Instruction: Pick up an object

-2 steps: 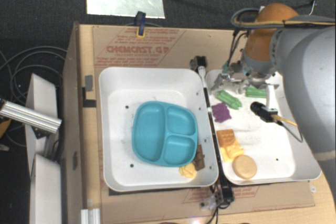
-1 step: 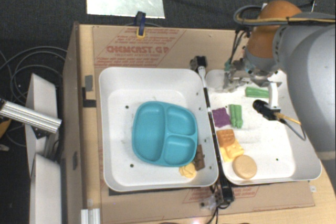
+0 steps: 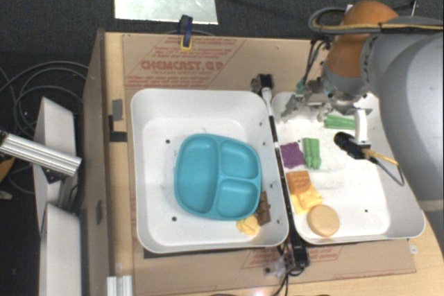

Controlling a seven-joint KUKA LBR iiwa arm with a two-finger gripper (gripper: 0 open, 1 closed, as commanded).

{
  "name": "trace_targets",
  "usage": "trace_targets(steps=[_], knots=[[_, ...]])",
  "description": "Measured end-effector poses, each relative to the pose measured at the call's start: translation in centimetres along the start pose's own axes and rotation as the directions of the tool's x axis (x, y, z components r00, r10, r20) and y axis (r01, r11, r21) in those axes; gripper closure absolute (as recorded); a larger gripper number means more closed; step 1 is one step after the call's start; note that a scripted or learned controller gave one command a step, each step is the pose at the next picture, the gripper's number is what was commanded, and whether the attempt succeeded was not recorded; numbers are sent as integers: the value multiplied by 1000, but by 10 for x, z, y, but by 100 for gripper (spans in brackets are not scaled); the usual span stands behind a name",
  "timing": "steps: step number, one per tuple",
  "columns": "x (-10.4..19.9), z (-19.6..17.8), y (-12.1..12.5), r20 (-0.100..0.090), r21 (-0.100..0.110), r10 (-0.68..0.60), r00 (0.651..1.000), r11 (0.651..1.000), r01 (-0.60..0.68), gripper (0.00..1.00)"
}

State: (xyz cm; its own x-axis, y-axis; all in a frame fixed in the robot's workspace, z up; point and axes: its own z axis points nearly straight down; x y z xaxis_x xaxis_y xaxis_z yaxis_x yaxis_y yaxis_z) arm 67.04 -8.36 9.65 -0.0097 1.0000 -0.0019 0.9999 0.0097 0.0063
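Cardboard bench (image 3: 208, 59) on dark carpet, two white bins (image 3: 149, 170). Gripper (image 3: 326, 109) sits right of the blue plate (image 3: 217, 177), above the green block (image 3: 311, 152); grip's anyone's guess.

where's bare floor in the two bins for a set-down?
Right bin: bare floor along its right side and front right corner, right of the round tan piece. Crowded along its left wall: purple block, green block, orange piece. Left bin: the blue tray fills the middle; bare strip behind it and down the left.
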Motion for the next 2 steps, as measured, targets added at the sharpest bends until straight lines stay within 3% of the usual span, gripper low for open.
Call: trace_targets(steps=[1, 2], knots=[[-14, 10, -93, -3, 7, 13, 1000, 1000, -13, 0], [-12, -2, -88, -3, -1, 8, 1000, 1000, -8, 100]])
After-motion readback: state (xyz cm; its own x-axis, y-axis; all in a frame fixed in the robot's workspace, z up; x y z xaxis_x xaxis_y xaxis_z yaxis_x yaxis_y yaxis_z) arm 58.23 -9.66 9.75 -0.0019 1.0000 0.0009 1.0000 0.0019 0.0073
